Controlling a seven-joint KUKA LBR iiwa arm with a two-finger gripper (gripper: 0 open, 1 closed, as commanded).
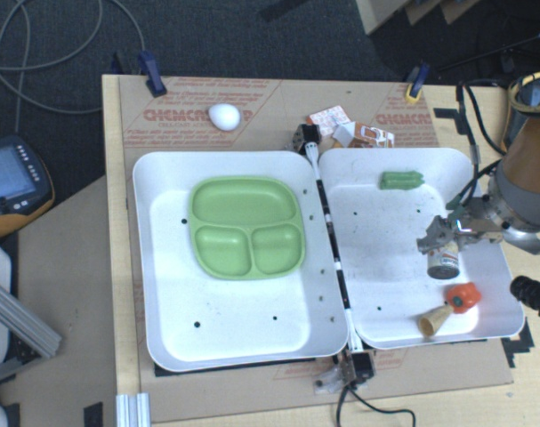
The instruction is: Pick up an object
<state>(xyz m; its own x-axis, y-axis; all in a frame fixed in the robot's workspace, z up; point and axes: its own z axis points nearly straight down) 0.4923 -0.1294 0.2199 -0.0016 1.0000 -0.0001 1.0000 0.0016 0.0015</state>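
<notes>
The surface (118, 238) carries two white bins. At centre right, the hand (441, 243) sits over a small cylindrical can (444, 263) with a grey metal end; whether the hand is parted or clamped cannot be told. A green divided plate (246, 227) occupies the left bin (163, 318).

Cardboard (278, 105): red print, prob. "CHEMCAST".

The gripper (443, 243) hangs over the right bin (376, 310) near its right edge; a green divided plate (247, 225) fills the left bin (163, 301).
</notes>
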